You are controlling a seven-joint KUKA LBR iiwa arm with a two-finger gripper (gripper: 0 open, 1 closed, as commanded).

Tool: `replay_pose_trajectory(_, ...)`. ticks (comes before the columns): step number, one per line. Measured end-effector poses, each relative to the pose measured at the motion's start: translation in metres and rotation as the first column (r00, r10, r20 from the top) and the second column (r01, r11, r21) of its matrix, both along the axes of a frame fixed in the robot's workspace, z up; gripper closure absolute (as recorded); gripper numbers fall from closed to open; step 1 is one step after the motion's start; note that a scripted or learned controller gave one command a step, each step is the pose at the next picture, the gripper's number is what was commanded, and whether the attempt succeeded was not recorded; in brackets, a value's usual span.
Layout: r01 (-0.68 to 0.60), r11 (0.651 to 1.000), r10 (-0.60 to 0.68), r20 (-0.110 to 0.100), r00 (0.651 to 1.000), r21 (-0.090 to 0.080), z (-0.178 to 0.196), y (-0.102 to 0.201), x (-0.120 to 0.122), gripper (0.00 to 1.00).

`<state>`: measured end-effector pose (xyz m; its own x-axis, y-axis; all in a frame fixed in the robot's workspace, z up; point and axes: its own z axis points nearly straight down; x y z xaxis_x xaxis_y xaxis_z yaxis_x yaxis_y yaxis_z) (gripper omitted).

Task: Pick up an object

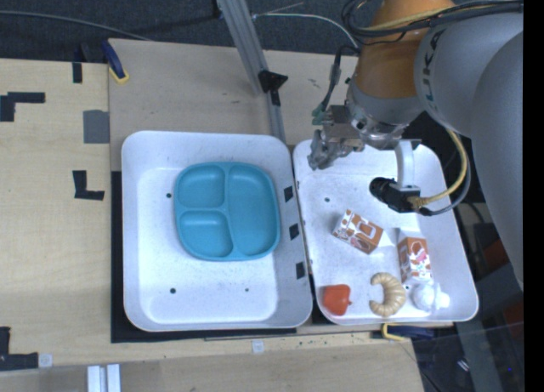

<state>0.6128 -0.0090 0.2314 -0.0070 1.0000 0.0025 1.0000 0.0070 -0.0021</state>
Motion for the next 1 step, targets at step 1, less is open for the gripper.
replay_pose_trajectory(1, -0.001, 1.000, 0.001, -0.001, 1.000, -0.001, -0.0098, 0.0603, -0.0040, 1.00)
